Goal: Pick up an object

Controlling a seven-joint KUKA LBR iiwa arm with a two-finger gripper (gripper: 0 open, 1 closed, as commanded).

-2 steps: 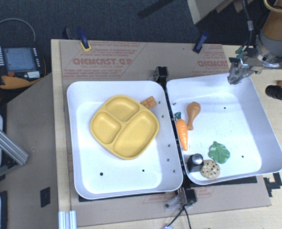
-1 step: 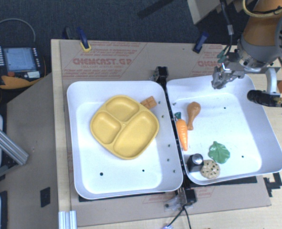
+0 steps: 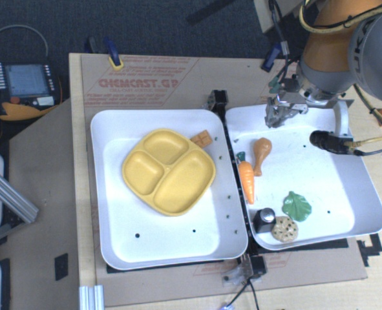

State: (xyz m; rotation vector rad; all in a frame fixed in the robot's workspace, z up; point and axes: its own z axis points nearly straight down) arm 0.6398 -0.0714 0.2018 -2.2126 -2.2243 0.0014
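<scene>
On the left, the left bin (image 3: pixel 113 237) carries a yellow divided plate (image 3: pixel 169 171), and a small brown block (image 3: pixel 201 138) lies just beside the plate's upper right rim. The plate looks stiff and smooth, wide and shallow; I judge it awkward for two fingers, and the block is so close to the plate that there is little room on that side.

The right bin (image 3: pixel 346 192) holds the small toys. Near its left wall lie a carrot (image 3: pixel 246 180) and a chicken drumstick (image 3: pixel 261 154), almost touching each other at the carrot's top. Both seem light, hard plastic, probably a little slippery. I would take the drumstick across its thin shaft, or the carrot across its middle, but the wall is near the carrot and leaves tight room there. Lower, a black and silver piece (image 3: pixel 264 219) touches a cookie (image 3: pixel 284 228), and a green leaf (image 3: pixel 297 206) lies just above the cookie; the leaf looks flat and hard to lift. This group is near the front rim.

The hand (image 3: pixel 278 116) hangs above the upper left part of the right bin, near the drumstick, and holds nothing; I cannot tell if it is open or closed. The centre and right of this bin offer free room.
</scene>
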